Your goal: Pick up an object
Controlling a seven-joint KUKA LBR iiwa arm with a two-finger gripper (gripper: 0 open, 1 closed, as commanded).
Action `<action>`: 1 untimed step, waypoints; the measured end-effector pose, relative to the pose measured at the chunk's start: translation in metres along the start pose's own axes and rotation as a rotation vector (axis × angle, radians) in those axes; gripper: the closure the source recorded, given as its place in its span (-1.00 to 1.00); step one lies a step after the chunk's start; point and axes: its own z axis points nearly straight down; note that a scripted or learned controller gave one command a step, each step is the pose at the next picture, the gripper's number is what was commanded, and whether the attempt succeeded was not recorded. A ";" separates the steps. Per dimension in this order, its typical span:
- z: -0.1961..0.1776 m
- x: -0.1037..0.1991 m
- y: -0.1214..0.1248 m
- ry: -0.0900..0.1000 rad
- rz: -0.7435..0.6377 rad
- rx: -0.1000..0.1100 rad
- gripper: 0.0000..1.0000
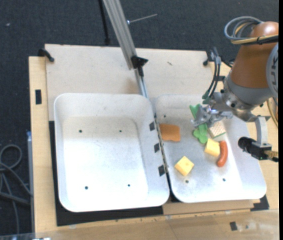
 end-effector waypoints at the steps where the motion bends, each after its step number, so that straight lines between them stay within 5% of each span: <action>1: 0.012 0.046 0.020 0.000 -0.002 -0.001 1.00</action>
